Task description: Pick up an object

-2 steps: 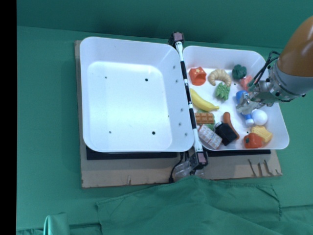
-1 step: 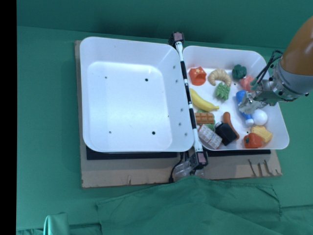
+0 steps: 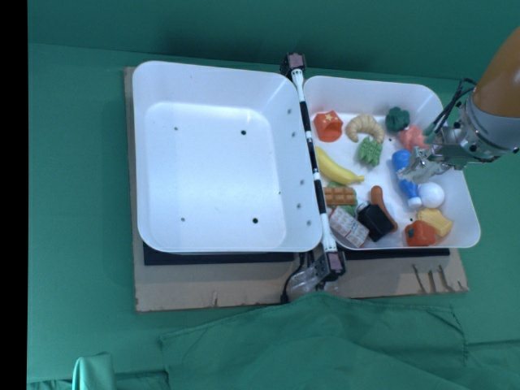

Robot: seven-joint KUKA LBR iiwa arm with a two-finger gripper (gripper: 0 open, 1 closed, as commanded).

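No words can be read on any toy. The gripper (image 3: 420,167) hangs low in the right bin (image 3: 455,112), just over a blue toy (image 3: 401,160); I cannot tell if it is pinched or loose. The arm (image 3: 496,96) is cut off at the edge. A banana (image 3: 337,169), a croissant (image 3: 365,126) and a white ball (image 3: 431,194) lie near. The left bin (image 3: 162,84) sits beside it.
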